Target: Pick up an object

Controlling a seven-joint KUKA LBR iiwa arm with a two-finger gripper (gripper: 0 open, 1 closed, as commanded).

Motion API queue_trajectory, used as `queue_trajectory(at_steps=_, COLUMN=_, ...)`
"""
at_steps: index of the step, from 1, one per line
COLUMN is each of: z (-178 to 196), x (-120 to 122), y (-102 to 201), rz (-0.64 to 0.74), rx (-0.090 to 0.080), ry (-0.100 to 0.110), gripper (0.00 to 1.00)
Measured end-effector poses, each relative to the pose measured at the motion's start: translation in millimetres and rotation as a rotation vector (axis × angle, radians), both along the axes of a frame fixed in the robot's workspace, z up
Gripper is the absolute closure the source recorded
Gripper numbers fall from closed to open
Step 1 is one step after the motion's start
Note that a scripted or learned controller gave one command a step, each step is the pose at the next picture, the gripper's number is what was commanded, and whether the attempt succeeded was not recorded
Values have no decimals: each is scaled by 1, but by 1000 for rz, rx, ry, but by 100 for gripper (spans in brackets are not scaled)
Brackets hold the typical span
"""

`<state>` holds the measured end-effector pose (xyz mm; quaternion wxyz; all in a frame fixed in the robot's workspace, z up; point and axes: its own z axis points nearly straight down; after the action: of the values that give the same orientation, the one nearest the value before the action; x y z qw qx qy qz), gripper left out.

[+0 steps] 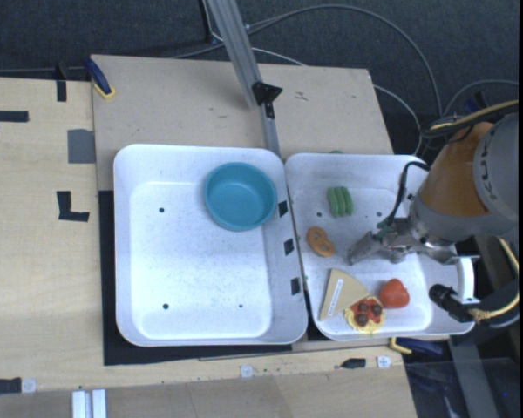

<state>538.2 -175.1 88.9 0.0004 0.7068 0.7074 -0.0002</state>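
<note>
Brown oval bread-roll toy (321, 241) lies in the right white bin (357, 168), just below the green ridged toy (339, 200) and left of the gripper (359, 251). It looks light, stiff and smooth, best pinched across its narrow width. How the gripper's fingers stand I cannot tell; nothing visibly sits between them.

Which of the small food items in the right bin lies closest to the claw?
The beige wedge lies closest, just below the claw. The brown piece, green piece and red piece lie farther off.
</note>
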Motion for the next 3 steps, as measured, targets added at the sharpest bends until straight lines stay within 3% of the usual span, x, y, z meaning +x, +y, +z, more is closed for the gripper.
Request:
queue_trajectory(at_steps=1, z=12, x=1, y=-1, rz=-1, rx=-1, ry=-3, gripper=100)
queue_trajectory(at_steps=3, z=133, x=12, y=-7, rz=0, rx=0, ry=-4, gripper=100)
